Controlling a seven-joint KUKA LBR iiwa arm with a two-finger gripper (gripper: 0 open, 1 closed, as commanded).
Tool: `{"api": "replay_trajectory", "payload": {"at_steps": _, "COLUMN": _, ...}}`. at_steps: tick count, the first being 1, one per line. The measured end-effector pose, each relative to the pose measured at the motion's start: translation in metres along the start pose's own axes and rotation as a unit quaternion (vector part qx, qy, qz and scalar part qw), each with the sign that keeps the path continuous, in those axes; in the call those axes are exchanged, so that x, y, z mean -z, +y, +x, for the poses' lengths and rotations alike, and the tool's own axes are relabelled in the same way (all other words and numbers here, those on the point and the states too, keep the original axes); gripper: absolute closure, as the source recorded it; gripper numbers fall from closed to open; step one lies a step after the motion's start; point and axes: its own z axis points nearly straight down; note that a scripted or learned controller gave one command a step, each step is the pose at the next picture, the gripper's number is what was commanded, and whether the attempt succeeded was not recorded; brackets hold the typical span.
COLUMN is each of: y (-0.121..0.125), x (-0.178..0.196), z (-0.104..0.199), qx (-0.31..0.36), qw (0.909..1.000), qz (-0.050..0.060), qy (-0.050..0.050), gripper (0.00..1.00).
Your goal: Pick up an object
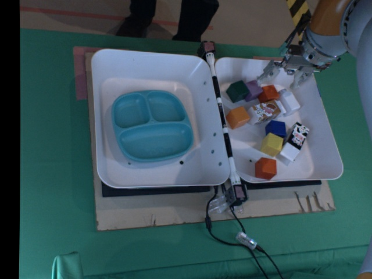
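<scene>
I'm up over the far end of the right bin (325, 127), and my gripper (286, 74) hangs there with its jaws spread wide, nothing between them. Below me and a touch toward the camera sits the cluster: a dark green block (237, 90), a purple block (254, 89) and an orange-red block (269, 92) in a tight row, touching one another, with a white block (289, 102) just beside them, almost straight under my right-hand finger. That white one looks my nearest pick. It lies at a slant, long axis running from far-left to near-right, so I judge I'd want the jaws across its short sides. Further toward the camera lie a printed carton (267, 110), an orange block (238, 117), a blue block (275, 128), a yellow block (271, 144), a cow-patterned carton (295, 141) and a red block (265, 168). The left bin (99, 68) holds a blue divided plate (152, 125), well apart from me. Crowding is the risk: neighbours may get nudged.
</scene>
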Motion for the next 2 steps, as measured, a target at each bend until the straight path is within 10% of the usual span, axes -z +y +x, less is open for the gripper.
{"api": "replay_trajectory", "payload": {"at_steps": 2, "y": -0.0129, "x": -0.0090, "z": -0.0012, "qx": 0.000, "qw": 1.0000, "qz": -0.005, "qy": -0.001, "gripper": 0.00}}
